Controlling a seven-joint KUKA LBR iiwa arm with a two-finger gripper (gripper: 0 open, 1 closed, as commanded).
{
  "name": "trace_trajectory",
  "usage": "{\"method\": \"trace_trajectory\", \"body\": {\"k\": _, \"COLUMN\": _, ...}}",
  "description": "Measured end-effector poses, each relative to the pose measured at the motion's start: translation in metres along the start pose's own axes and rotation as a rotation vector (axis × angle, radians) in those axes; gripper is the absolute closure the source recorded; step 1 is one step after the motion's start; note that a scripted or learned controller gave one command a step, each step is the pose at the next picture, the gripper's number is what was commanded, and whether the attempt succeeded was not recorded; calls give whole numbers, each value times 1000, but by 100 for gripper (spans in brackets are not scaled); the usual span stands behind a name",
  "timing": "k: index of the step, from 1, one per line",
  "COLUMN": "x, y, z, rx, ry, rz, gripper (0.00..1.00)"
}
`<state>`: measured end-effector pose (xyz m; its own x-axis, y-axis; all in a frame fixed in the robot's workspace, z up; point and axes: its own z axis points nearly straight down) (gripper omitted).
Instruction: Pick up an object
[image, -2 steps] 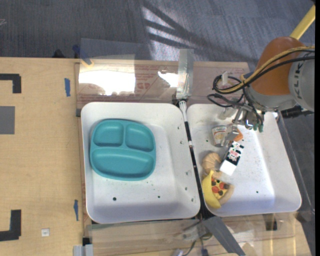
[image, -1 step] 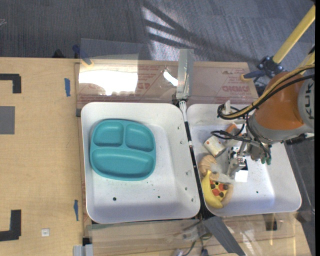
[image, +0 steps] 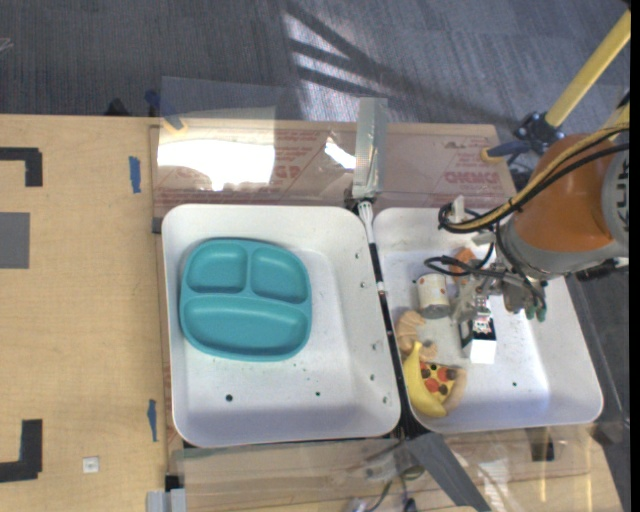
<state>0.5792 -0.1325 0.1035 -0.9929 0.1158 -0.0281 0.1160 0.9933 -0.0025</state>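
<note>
My gripper (image: 479, 325) hangs low over the middle of the right bin (image: 560, 400), under the orange wrist band. A small white block (image: 483, 351) sits right at its tip; I cannot tell whether it is held. Just left of the gripper lies a small grey-white cylinder (image: 432, 294). A tan bread-like piece (image: 411, 324) lies below that. At the bin's front left are a yellow banana (image: 418, 390) and a pizza slice toy (image: 442, 379). A small orange item (image: 462, 256) shows partly behind the arm's cables.
The left bin (image: 340, 390) holds a teal divided plate (image: 244, 298) in its back left part. A raised divider (image: 380, 300) separates the two bins. Clear plastic sheeting (image: 300, 150) stands behind the bins. Black cables (image: 480, 215) loop off the wrist.
</note>
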Motion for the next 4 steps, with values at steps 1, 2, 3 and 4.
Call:
{"method": "trace_trajectory", "body": {"k": 1, "x": 23, "y": 32, "z": -48, "rx": 1, "ry": 19, "rz": 407, "gripper": 100}}
{"method": "trace_trajectory", "body": {"k": 2, "x": 45, "y": 38, "z": -135, "rx": 6, "ry": 19, "rz": 825, "gripper": 100}}
{"method": "trace_trajectory", "body": {"k": 3, "x": 106, "y": 141, "z": -91, "rx": 13, "ry": 31, "rz": 1046, "gripper": 100}}
{"method": "trace_trajectory", "body": {"k": 4, "x": 116, "y": 152, "z": -84, "rx": 20, "ry": 29, "rz": 1424, "gripper": 100}}
